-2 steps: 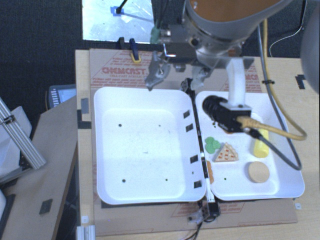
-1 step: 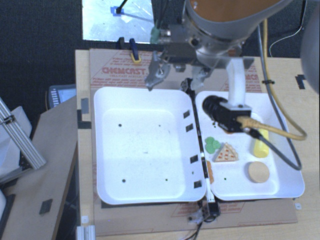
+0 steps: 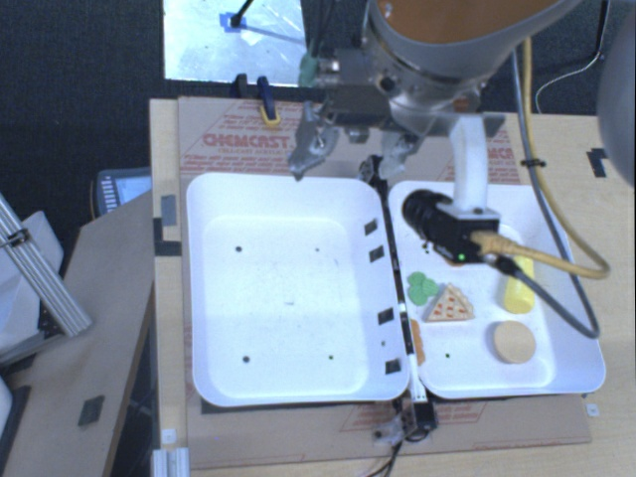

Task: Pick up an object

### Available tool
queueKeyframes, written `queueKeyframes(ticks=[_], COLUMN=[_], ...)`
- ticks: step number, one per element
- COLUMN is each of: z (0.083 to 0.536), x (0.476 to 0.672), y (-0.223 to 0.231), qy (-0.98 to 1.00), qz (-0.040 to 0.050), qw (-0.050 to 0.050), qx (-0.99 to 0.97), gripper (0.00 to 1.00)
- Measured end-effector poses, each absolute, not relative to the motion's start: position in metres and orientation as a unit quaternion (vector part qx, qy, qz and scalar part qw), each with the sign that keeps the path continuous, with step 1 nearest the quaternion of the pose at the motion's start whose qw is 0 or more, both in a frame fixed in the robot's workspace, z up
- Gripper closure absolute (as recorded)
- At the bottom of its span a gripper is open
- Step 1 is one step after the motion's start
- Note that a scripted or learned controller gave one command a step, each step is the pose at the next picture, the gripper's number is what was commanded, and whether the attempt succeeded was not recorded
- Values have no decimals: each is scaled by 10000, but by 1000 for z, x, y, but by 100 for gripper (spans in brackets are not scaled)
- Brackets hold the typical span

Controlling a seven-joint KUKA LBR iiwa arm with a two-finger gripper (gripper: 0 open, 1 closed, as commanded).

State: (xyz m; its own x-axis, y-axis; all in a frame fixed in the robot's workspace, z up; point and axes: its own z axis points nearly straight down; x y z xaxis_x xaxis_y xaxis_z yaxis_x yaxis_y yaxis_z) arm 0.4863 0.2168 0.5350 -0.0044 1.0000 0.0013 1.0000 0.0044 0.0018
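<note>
Light wooden bench (image 3: 119, 266), seen from above at a slant. On it a brown cardboard sheet (image 3: 238, 137) with red print, showing past the bins at the far edge and the near edge. On the sheet two shallow white bins side by side, rims touching: left bin (image 3: 204, 266) and right bin (image 3: 571, 366). Black clips (image 3: 386, 316) along the shared rim

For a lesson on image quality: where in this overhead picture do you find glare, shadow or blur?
In the camera view, the left bin is brightly lit, its white floor nearly washed out; a shiny panel at top left glares; the arm's orange band, close to the lens, looks soft and blurred; the arm throws a soft shadow on the right bin; the pizza slice toy is fairly sharp.
</note>
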Motion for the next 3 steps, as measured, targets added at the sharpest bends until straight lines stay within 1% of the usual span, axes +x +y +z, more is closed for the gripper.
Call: queueKeyframes(ticks=[3], z=[535], x=[486], y=[217], qy=[7087], qz=[11], qw=[2], qx=[7055], gripper=[0])
